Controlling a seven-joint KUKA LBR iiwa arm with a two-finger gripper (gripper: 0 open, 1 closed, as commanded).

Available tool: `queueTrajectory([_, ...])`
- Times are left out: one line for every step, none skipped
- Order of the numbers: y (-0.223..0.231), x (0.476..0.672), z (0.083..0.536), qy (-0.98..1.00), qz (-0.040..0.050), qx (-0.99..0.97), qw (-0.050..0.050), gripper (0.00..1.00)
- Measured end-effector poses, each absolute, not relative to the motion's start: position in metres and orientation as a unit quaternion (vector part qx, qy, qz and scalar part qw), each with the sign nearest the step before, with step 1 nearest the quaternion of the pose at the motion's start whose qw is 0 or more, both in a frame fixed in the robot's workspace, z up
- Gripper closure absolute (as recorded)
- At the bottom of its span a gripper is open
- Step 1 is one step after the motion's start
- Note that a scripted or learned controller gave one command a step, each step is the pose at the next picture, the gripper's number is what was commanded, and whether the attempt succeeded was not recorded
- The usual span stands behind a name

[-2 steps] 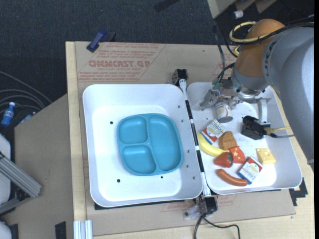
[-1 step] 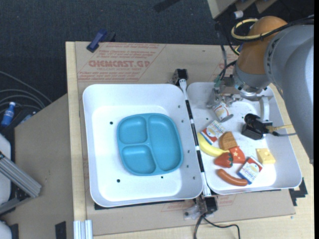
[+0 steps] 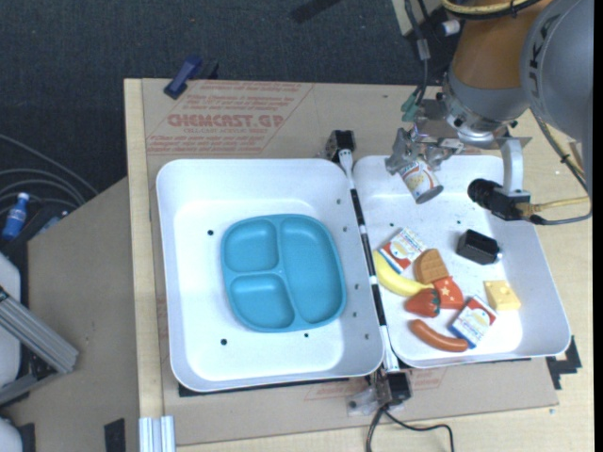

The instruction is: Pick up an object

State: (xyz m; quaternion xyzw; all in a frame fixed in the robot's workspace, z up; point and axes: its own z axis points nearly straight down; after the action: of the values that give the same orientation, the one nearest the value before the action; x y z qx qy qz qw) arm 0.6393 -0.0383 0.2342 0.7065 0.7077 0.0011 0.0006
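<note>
Closed on a small can (image 3: 420,179), by the look of it: hand (image 3: 415,161) hanging over the far-left corner of the right bin (image 3: 556,320), can tilted and caught at its upper end between the fingers, lower end pointing down toward the bin floor. Appears clear of the floor, though hard to confirm from this slant. Tilt probably down to a grip taken off-centre, near the rim rather than around the middle. Likely the lift stage of the pick, with the grasp made and only height left to gain; risk of the can swinging or slipping out, given so shallow a hold.

Crowded toward the near side of the same bin, well apart from the can: a banana (image 3: 396,279), a sausage (image 3: 437,336), a red pepper (image 3: 435,299), a cheese wedge (image 3: 502,294), a black block (image 3: 478,246), and two small cartons. Probably scattered there as alternative targets.

Seated in the middle of the left bin (image 3: 179,252): a blue divided plate (image 3: 281,271), flat, compartments up, nothing on it.
</note>
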Motion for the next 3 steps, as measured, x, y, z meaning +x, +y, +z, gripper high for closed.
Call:
queueTrajectory([0.016,0.580,0.254,0.708,-0.0003,0.707,-0.002,1.00])
queueTrajectory([0.010,0.532,0.272,0.707,-0.0008,0.707,-0.002,1.00])
queueTrajectory([-0.061,0.514,0.280,0.707,-0.0010,0.707,-0.001,1.00])
